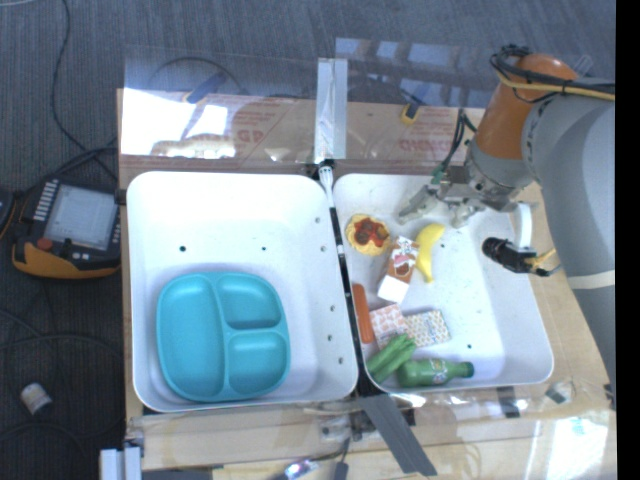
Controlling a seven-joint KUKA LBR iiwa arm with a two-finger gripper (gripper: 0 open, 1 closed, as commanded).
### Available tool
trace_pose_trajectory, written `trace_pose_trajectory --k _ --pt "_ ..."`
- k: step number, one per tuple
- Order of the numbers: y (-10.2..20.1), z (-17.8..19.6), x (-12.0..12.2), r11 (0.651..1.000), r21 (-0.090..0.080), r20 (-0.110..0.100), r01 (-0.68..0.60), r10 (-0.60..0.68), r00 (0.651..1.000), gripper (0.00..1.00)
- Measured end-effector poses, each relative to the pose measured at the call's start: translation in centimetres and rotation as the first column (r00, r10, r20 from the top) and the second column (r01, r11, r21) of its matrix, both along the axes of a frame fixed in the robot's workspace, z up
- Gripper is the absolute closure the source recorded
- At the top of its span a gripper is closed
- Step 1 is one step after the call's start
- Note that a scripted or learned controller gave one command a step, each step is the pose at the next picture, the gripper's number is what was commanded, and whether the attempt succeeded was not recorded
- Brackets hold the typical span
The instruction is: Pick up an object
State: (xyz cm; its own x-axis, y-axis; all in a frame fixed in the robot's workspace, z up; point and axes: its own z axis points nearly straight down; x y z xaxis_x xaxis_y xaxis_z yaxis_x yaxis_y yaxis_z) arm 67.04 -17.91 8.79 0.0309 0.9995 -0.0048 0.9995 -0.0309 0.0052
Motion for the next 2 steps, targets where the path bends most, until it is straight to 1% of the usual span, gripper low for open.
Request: trace_pose_trajectory --k 1,2 --pt "-0.4 0.0 0.0 0.99 0.008 -0.004 0.138 -0.138 0.99 0.0" --pt "3.7 0.1 -4.6 0.999 0.003 0.0 0.051 -0.051 0.999 0.0"
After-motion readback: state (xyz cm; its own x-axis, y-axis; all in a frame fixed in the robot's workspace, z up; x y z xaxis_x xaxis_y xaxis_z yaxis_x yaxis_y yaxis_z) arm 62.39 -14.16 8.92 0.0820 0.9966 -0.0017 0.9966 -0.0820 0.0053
